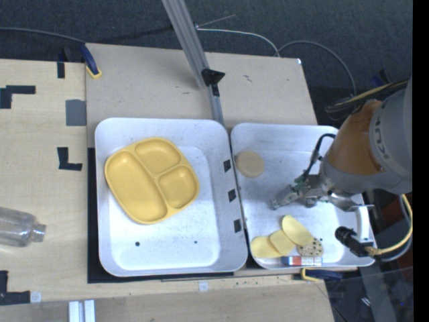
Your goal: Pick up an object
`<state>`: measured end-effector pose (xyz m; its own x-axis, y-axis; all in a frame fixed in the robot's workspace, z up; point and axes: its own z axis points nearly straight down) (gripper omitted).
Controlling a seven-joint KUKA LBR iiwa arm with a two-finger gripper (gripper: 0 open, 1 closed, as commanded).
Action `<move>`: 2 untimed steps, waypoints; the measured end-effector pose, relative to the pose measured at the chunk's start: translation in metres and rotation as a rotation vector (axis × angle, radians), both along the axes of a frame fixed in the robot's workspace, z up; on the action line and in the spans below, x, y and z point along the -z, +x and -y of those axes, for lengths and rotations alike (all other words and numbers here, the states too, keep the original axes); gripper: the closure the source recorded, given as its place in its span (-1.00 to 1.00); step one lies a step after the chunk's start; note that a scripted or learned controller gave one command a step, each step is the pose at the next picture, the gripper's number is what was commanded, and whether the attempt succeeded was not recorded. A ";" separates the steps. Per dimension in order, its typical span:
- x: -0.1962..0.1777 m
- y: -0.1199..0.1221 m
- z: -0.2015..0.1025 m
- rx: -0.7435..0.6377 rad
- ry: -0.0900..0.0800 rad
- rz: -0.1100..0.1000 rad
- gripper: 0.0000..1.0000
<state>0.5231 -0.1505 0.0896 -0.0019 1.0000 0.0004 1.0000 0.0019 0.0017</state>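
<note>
The arm (365, 146) reaches in from the right over the right bin (268, 136), its orange band above the wrist. The gripper (285, 198) hangs low over the bare middle of that bin's floor, pointing left. How far its fingers stand apart cannot be told: they read as one blurred grey mass, and nothing is seen between them.

In the same bin, a round tan disc (250, 164) lies far and left of the gripper, well apart from it. Near the bin's near wall, three pale yellow oval pieces (281, 240) overlap in a fan, and a small speckled block (312, 249) sits just beside them on the right, with a thin red-and-white stick (305, 261) along the near rim.

The left bin (114, 247) holds a yellow divided plate (151, 179), lying tilted in its far-left part. A clear plastic bottle (19, 227) lies on the bench at the far left
</note>
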 end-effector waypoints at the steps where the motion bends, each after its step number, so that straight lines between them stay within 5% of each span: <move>1: -0.010 0.000 -0.001 -0.001 0.002 -0.001 1.00; 2: -0.093 0.005 -0.025 -0.002 -0.001 0.004 1.00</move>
